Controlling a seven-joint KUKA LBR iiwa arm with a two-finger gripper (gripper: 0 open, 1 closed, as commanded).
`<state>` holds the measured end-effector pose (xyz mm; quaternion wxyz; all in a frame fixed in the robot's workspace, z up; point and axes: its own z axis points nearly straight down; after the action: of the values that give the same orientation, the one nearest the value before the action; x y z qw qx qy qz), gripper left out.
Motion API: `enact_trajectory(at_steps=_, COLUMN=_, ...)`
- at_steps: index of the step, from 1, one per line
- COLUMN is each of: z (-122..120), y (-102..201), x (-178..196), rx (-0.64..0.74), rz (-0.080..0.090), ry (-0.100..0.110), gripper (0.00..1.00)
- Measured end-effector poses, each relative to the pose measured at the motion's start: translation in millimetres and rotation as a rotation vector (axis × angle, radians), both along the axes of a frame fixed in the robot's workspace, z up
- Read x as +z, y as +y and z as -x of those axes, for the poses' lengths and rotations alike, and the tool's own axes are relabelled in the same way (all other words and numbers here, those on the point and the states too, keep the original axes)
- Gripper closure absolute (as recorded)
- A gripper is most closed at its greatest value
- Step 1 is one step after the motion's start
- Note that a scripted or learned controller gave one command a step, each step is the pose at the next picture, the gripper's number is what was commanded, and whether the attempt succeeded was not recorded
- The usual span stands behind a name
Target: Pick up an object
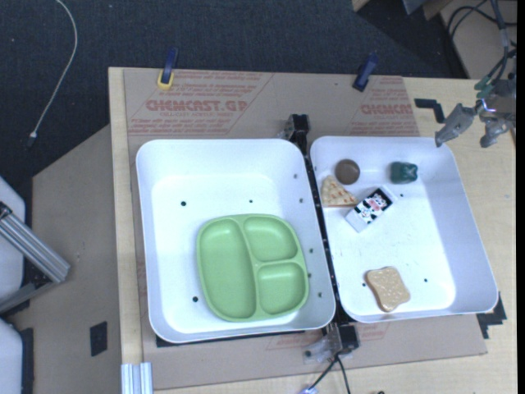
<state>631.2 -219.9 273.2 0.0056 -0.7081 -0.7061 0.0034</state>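
Note:
The right bin (pixel 459 253) holds several small things. A brown round piece (pixel 347 171) and a dark green lump (pixel 403 171) lie near its far wall. A tan cracker-like wedge (pixel 335 192) rests against the left wall, with a black-and-white box (pixel 369 209) just right of it. A toast-shaped slice (pixel 387 288) lies near the front. My gripper (pixel 469 131) hangs open above the bin's far right corner, apart from every object, with nothing between its fingers.
The left bin (pixel 205 179) holds a green divided plate (pixel 250 265) in its front half. Black clips (pixel 297 125) join the two bins at the middle. Blue clamps (pixel 365 72) hold the cardboard sheet at the back.

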Motion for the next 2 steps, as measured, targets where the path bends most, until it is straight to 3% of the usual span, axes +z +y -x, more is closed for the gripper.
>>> enact_trajectory(at_steps=1, z=-2.3, y=0.7, x=7.6, rx=0.003, rz=0.003, ry=-0.013, gripper=0.0)
enact_trajectory(at_steps=2, z=0.8, y=5.4, x=-36.2, rx=0.003, rz=0.002, ry=-0.008, gripper=0.0)
